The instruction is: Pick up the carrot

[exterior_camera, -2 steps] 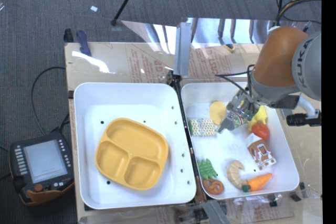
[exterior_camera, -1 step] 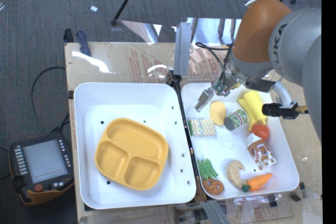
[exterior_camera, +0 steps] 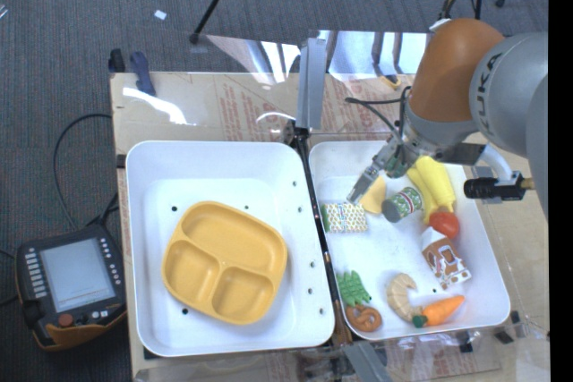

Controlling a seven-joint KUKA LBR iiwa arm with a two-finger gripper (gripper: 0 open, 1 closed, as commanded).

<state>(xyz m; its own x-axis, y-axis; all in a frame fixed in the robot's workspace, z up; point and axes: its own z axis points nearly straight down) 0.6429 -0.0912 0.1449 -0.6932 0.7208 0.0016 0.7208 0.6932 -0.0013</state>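
Observation:
The carrot [exterior_camera: 441,310] is small and orange with a green top. It lies in the front right corner of the right bin [exterior_camera: 488,282], just right of a tan croissant [exterior_camera: 401,295]. My gripper [exterior_camera: 365,187] hangs over the back left part of that bin, beside a yellow cheese wedge [exterior_camera: 375,195] and above a patterned packet [exterior_camera: 345,216]. It is well away from the carrot, toward the back and left. Nothing shows in it.
The right bin also holds a can [exterior_camera: 403,203], a yellow banana [exterior_camera: 432,182], a red tomato [exterior_camera: 445,224], a small bottle [exterior_camera: 445,257], a green toy [exterior_camera: 354,286] and a pretzel [exterior_camera: 365,318]. A yellow divided plate [exterior_camera: 226,261] lies in the left bin [exterior_camera: 148,192].

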